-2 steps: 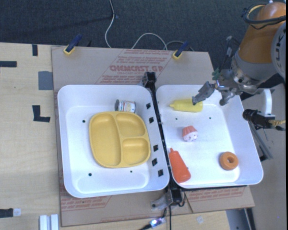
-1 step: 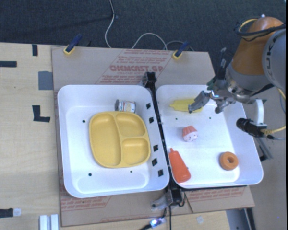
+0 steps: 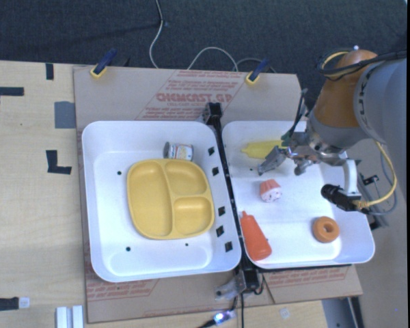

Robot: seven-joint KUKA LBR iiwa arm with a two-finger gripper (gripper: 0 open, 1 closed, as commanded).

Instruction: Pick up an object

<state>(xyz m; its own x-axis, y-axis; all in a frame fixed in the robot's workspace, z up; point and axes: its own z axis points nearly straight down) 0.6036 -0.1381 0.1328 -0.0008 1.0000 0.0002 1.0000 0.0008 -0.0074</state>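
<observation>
Your claw [image 3: 285, 161] hangs with fingers spread, gripping nothing.
It sits just above the strawberry [image 3: 270, 190], beside the banana [image 3: 262, 148].

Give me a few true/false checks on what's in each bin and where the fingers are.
1. The yellow divided plate lies in the left bin. True.
2. A small can sits beside the plate's far edge. True.
3. The doughnut is in the left bin. False: it lies in the right bin, near corner.
4. The fingers are shut on the orange bottle. False: they are spread open above the pink-and-white object; the bottle lies apart by the divider.
5. A yellow item lies in the right bin. True.
</observation>
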